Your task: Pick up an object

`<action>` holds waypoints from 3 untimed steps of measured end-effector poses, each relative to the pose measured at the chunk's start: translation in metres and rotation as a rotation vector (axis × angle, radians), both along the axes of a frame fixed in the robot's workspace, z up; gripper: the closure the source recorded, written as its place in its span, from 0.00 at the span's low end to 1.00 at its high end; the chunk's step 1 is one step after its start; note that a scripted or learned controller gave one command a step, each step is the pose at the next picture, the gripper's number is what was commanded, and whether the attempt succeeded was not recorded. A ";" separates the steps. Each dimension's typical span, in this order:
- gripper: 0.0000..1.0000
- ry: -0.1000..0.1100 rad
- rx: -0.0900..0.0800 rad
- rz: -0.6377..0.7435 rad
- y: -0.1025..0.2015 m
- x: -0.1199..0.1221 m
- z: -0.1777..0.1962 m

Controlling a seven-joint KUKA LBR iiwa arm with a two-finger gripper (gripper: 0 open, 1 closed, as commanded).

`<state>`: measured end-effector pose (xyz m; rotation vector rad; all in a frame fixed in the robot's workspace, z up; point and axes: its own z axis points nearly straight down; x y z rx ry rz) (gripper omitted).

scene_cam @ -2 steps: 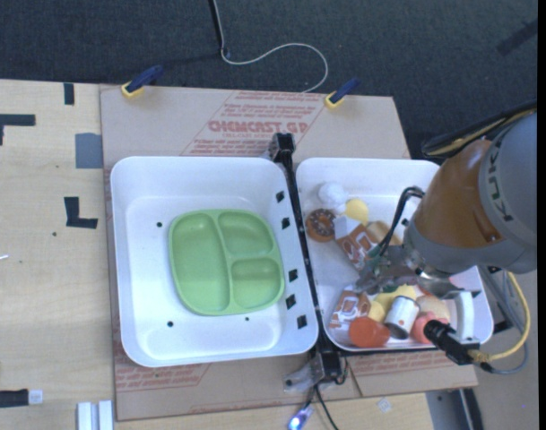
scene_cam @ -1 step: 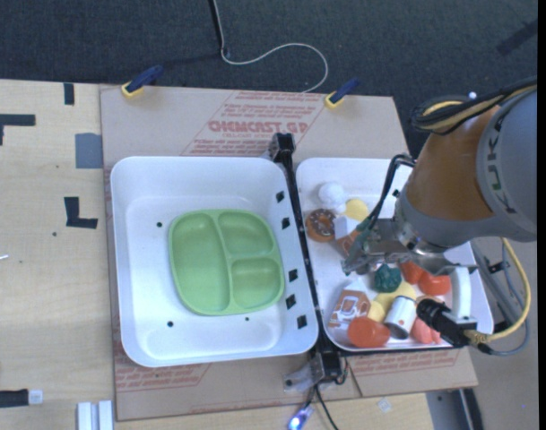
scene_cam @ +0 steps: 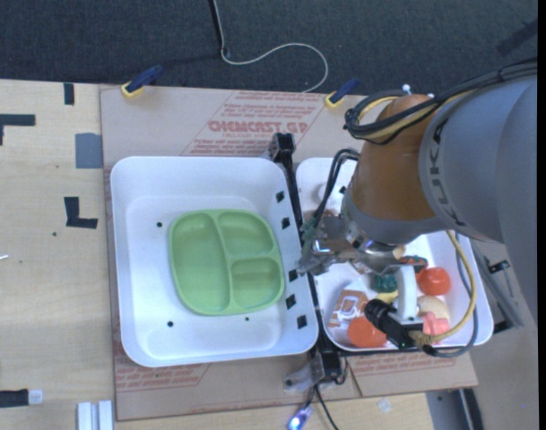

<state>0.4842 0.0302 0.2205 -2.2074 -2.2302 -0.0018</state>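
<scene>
The right bin (scene_cam: 319, 179) holds several small things, partly covered by the arm. A red-orange ball (scene_cam: 434, 280) lies at its right side, with a cream and pink item (scene_cam: 435, 317) just below it. A white packet with orange print (scene_cam: 346, 306) and an orange-red lump (scene_cam: 366, 333) sit near the front left corner. A small green piece (scene_cam: 385, 282) peeks out under the wrist. My gripper (scene_cam: 377, 265) reaches down into the middle of this bin, just above the green piece, with the orange-banded wrist hiding its tip.
The left bin (scene_cam: 138, 240) holds a light green divided plate (scene_cam: 226, 261) at its centre. A black divider with clips (scene_cam: 293, 231) runs between the bins. Both bins rest on a cardboard sheet (scene_cam: 246, 124) on the wooden bench.
</scene>
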 end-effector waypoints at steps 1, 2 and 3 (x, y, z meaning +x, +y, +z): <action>1.00 -0.008 0.000 -0.001 0.052 0.000 0.091; 1.00 0.002 -0.006 -0.016 -0.008 -0.001 0.066; 1.00 -0.020 0.001 -0.003 0.055 0.017 0.257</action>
